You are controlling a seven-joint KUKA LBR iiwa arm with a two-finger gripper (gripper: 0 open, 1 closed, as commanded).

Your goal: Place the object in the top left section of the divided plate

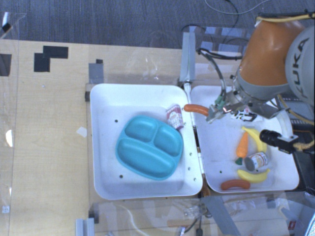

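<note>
Sausage [235,184] lies nearest me at the front edge of the right bin [216,151], with a yellow banana [253,175] just behind it and a small tin can [256,161] on its side touching that banana. Next I see a carrot [241,145] standing on end beside a second banana [256,136]. Across the divider, in the left bin [106,132], the blue divided plate [149,146] sits tilted, its three sections bare. A small reddish packet [174,116] rests just beyond the plate's far right rim, near the bin wall. Farther back, the gripper [216,113] hangs low over the right bin's far left corner, and an orange hot dog [196,109] lies right at its tip, stretched across the divider between the bins; I cannot tell whether the gripper is clenched on it or released. Behind all this the arm [275,53] rises from the right, over the light wooden desk [44,132].
</note>
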